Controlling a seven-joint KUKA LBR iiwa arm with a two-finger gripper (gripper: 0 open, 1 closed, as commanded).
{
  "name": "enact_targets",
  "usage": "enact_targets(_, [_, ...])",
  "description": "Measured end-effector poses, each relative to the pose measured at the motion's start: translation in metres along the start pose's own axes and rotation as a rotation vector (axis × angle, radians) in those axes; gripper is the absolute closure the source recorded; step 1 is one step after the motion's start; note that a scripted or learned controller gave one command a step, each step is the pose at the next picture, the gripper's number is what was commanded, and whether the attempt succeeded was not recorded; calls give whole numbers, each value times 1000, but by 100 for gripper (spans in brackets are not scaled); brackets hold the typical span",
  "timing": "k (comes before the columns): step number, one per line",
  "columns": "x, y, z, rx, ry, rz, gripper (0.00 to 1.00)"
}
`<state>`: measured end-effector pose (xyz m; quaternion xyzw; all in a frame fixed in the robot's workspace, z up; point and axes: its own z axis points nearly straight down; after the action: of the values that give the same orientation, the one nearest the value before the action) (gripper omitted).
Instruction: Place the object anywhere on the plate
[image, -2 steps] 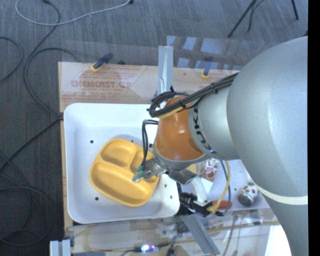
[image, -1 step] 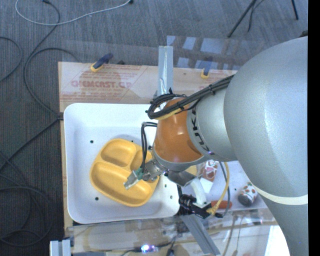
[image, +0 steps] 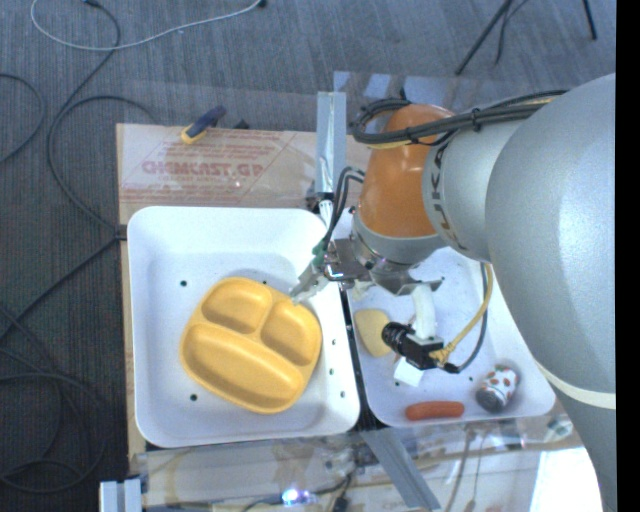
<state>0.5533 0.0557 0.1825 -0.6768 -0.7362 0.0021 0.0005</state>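
Plate (image: 252, 345) sits in the left bin (image: 160, 240), just left of and below the pincer (image: 312, 278) at its upper-right rim. Can't tell the pincer's state or whether it holds anything; loose pieces like the sausage (image: 435, 410) lie in the right bin (image: 530, 400).

You see the yellow divided plate (image: 253, 345) lying in the left bin (image: 160, 240); the gripper (image: 310, 280) hangs just above the plate's upper right rim; in the right bin (image: 530, 400) lie a red sausage (image: 435, 410), a pale round piece (image: 372, 332) and a small brown-and-white object (image: 497, 388).
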Motion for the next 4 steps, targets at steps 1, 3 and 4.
enact_targets(1, [1, 0, -8, 4, -1, -2, 100])
enact_targets(3, [53, -66, -31, 0, -2, 663, 100])
enact_targets(4, [70, -12, -35, 0, -3, 258, 100])
